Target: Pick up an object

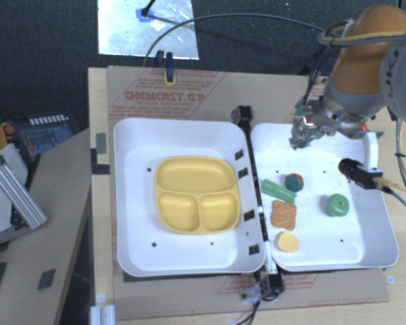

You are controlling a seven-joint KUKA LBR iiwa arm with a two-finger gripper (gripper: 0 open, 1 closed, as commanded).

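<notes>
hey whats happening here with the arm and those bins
A grey and orange robot arm reaches in from the right, its gripper hanging over the back of the right bin. Nothing shows between its fingers, so no pick yet. The small things lie nearer the front of that bin: a green stick, a teal and red ball, a brown square, a yellow disc and a green round piece. The left bin holds a yellow divided tray.
</notes>
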